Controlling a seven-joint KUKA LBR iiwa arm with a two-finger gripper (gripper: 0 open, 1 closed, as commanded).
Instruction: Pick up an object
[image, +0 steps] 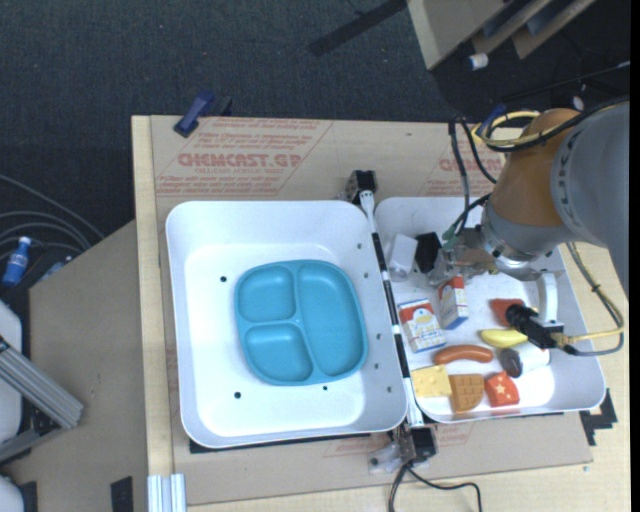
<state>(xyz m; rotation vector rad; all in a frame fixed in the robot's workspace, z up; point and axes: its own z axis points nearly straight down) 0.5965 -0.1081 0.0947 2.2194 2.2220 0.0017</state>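
Right now the arm (560, 180) leans over the right bin (580, 385), its tool (455, 268) low above a small upright carton (456, 297); whether it grips anything, I cannot tell. Nearby lie a banana (502, 338), a sausage (464, 354), a cheese wedge (432, 382) and a cracker (465, 391). A blue divided plate (299, 321) sits in the left bin (195, 250).
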